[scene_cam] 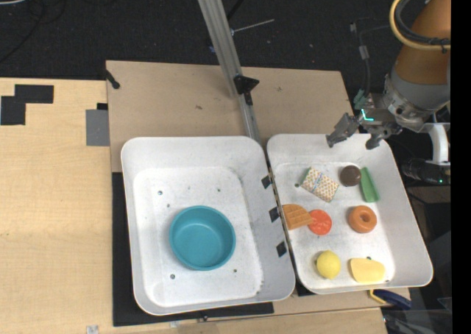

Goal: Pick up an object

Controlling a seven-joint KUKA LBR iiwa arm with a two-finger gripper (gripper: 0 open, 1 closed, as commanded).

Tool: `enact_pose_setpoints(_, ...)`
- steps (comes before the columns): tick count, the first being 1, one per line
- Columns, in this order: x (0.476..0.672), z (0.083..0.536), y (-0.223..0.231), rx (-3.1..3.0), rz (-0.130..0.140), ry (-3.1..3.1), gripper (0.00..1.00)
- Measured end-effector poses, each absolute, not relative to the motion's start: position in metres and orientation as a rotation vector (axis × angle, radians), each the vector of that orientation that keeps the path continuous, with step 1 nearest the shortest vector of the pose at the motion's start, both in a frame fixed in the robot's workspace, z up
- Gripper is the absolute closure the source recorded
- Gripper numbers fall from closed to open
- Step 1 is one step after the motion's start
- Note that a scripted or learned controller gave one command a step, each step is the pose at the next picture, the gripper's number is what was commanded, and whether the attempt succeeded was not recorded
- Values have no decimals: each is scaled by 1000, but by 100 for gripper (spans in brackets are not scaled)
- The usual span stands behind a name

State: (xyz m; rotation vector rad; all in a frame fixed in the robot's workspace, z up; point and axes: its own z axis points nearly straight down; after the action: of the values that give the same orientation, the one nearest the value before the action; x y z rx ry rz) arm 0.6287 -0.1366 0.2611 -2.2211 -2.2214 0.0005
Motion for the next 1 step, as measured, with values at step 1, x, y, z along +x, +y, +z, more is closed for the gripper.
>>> enact_pose_setpoints(1, 629, 261, -137, -2221, 1, -2221, 0)
